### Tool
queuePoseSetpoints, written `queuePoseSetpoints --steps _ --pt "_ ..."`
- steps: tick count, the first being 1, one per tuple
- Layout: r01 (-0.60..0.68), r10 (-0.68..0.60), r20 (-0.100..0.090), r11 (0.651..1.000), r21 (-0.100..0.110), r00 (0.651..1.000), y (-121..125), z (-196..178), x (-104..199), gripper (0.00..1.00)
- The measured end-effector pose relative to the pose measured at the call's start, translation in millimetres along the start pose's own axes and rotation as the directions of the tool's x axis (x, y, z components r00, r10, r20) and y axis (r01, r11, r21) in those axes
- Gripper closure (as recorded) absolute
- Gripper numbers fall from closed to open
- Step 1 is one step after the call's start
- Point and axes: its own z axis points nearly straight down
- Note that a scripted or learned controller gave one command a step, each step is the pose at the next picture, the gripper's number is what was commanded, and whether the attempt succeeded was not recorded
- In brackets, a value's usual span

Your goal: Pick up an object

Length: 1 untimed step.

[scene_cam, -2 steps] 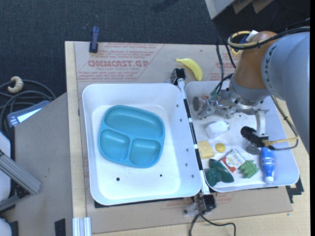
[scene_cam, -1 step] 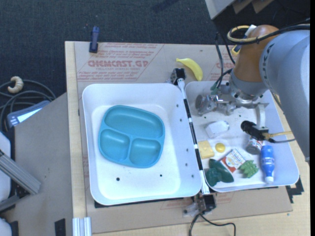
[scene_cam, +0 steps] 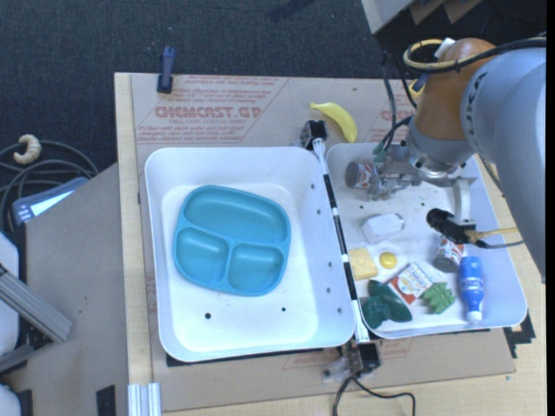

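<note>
arm low over the far end of the right bin, nothing shown in its grasp

the end effector (scene_cam: 379, 178) sits low in the far left corner of the right bin (scene_cam: 512, 306), beside a small grey-and-red item (scene_cam: 357, 174) that looks to be touching it or nearly so. whether its grasping parts are apart, together or clamped on that item cannot be told from this slanted view, so no hold can be claimed.

the task names no particular object, and every candidate lies in the right bin: a white packet (scene_cam: 382, 226) near the middle, a yellow block (scene_cam: 362, 263) and a small yellow round piece (scene_cam: 387, 260) against the divider, a red-and-white packet (scene_cam: 412, 282), a dark green soft thing (scene_cam: 385, 304), a light green piece (scene_cam: 439, 297) and a blue bottle (scene_cam: 471, 289) along the near side. they lie loosely scattered, probably so a programmed grasp can meet something almost anywhere.

the left bin (scene_cam: 165, 167) holds a blue divided tray (scene_cam: 231, 239), well apart from the arm. a banana (scene_cam: 336, 119) rests on the counter (scene_cam: 217, 107) just beyond the bins, outside the working area.

judging from the pose, the attempt is aimed at the grey-and-red item; the bin wall close by could crowd it.
</note>
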Motion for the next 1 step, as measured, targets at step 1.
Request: queuePoseSetpoints --steps 1 --pt "0.000 0.000 0.000 1.000 0.000 1.000 -0.1 0.1 -0.1 0.00"
